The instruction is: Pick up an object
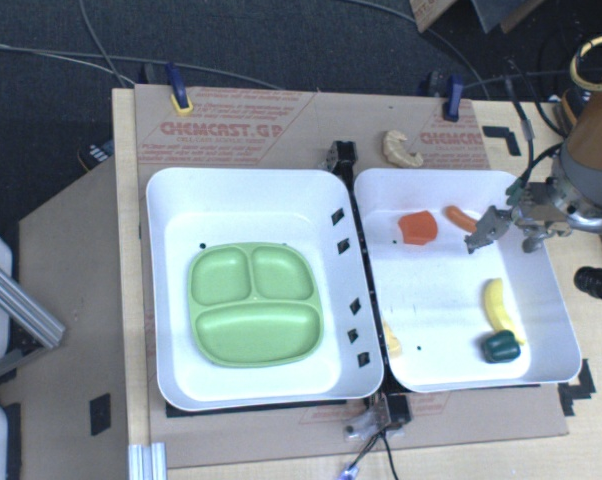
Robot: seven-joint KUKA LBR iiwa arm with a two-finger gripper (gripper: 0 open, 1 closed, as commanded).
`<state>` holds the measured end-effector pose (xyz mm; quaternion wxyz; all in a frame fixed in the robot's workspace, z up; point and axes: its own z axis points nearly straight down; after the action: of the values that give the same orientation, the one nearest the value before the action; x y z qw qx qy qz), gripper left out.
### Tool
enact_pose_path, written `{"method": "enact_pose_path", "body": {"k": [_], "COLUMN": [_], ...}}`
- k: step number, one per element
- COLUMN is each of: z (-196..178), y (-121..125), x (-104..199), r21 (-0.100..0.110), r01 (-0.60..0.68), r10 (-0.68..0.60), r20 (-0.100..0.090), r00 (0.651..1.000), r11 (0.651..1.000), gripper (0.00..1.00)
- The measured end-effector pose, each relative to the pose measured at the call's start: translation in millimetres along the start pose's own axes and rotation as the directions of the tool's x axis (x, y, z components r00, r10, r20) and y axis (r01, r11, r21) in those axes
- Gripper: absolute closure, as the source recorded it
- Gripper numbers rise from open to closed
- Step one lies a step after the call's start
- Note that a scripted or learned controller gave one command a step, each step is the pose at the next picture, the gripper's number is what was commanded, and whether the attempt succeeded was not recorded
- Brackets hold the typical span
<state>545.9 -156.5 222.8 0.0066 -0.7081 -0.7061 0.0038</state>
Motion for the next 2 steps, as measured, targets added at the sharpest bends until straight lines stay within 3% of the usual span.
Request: {"method": "enact_pose_path", "body": {"k": [1, 2], "z": [-7, 39], "y": [3, 8], "x": [0, -6], "r21": [-0.013, -0.009], "r01": [0.003, 0.002], "r10": [-0.003, -0.002], "r20": [0.003, 0.002], "r00": [1.0, 1.0], "r11": [1.0, 1.0], "gripper": [0.0, 0.0]}}
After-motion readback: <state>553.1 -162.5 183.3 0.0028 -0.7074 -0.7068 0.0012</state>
